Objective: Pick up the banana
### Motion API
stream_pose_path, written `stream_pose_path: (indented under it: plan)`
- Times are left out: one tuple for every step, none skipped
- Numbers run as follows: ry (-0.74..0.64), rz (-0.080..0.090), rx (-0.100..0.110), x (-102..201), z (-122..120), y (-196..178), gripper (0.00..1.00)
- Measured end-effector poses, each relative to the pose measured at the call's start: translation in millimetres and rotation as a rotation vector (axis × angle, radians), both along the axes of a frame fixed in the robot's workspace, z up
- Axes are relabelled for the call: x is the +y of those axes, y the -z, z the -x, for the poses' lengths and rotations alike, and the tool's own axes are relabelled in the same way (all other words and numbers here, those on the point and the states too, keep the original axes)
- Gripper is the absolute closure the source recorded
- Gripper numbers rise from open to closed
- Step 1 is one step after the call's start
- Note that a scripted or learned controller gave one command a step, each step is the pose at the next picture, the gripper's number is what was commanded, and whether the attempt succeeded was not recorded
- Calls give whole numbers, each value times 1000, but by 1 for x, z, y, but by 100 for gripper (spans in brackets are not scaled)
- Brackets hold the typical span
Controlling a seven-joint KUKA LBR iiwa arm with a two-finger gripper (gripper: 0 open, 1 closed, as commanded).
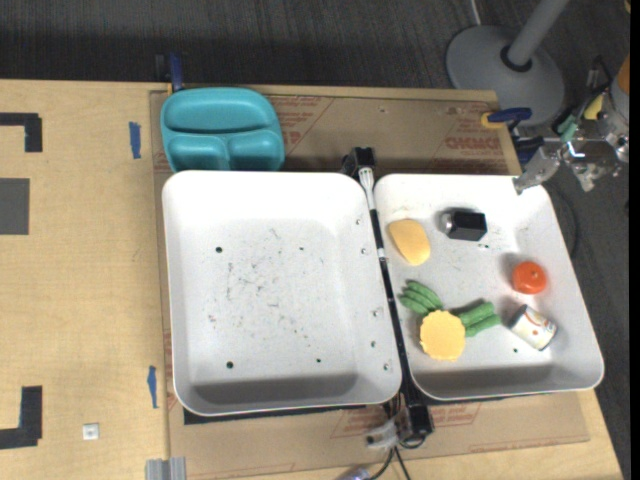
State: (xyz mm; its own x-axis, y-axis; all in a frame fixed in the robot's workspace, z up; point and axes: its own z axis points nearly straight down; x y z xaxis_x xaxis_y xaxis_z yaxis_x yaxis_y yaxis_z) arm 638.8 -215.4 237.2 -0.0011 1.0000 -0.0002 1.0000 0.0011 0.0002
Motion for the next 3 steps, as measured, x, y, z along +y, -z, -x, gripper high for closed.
stream_pose_path:
  plan:
    - [-137, -1, 1, 32, 38, 147, 0]
    - [-190, -2, -1, 99, 90, 152, 0]
    - [-539, 0, -2, 115, 130, 151, 0]
